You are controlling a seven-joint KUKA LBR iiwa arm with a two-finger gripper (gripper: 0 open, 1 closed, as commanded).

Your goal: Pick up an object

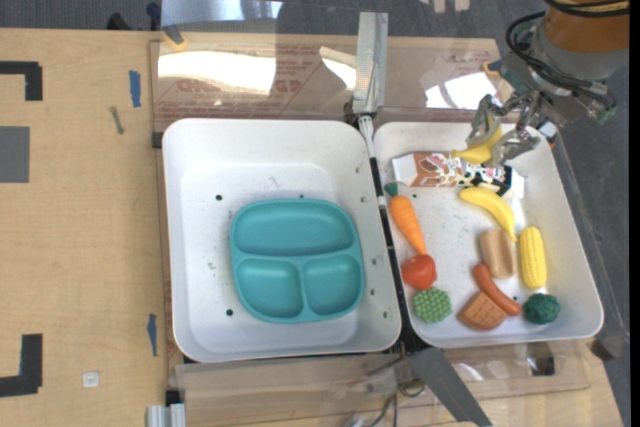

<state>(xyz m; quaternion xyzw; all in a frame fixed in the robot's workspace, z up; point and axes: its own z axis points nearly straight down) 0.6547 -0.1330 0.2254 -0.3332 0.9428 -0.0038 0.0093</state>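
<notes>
So the gripper [505,130] is up over the far corner of the right bin [575,245], and there's a small yellow piece [478,152] caught between its 2 fingers, looks like a little banana-type toy. It's clamped on it near one end, so the piece dangles down and to the left of the fingers, probably why it sits tilted like that.

Just below the gripper there's a cow-print toy [490,177] and a printed carton [432,169]. A bigger banana [490,205] lies below those, then the corn cob [533,255]. Further out to the lower left are the carrot [407,220] and tomato [419,269]. Way off left, the teal divided plate [295,257] sits in the left bin [190,215], likely the drop spot.
</notes>
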